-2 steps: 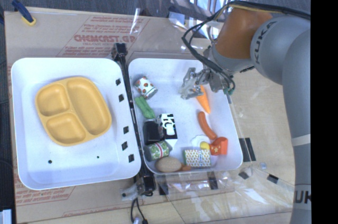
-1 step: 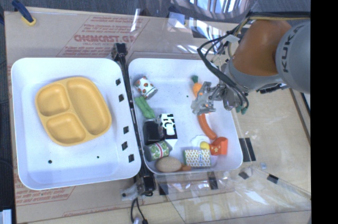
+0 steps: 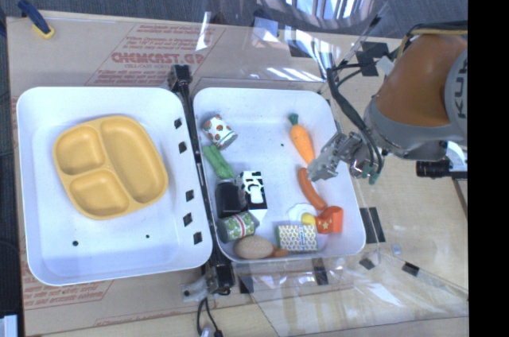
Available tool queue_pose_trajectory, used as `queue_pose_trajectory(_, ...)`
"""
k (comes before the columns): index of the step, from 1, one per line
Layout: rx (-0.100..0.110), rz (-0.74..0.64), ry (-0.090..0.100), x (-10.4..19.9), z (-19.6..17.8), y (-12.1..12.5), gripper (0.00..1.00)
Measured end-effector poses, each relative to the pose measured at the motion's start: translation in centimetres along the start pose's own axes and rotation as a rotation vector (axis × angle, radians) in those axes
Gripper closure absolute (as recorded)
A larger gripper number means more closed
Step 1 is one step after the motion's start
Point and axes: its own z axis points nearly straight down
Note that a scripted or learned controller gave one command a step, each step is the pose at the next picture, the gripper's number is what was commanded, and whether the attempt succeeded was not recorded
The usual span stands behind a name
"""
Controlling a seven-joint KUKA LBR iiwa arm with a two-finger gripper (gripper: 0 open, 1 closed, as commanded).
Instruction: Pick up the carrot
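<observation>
On the desk (image 3: 119, 57), two shallow white bins side by side. Left bin (image 3: 48, 248): one yellow three-compartment plate (image 3: 110, 165), lying flat toward the upper left.

Right bin (image 3: 262, 101), contents:
- carrot (image 3: 301, 142), orange with green top pointing to the far wall, lying in the upper right part, apart from the other items;
- hot dog sausage (image 3: 311, 188), just below the carrot, slanting toward the near right corner;
- small printed can (image 3: 218, 131), upper left;
- green vegetable piece (image 3: 217, 161) below that can;
- black-and-white box (image 3: 241, 194), centre;
- second small can (image 3: 240, 225), potato-like brown item (image 3: 254, 247), patterned packet (image 3: 296, 236), fried egg (image 3: 302, 214) and red piece (image 3: 329, 220) along the near wall.

Tool (image 3: 328, 165): at the bin's right wall, just right of the carrot and sausage, fingers parted, nothing between them.
</observation>
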Motion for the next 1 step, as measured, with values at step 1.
queue_pose_trajectory(1,-0.003,-0.026,0.002,1.25,1.98,10.26,1.00)
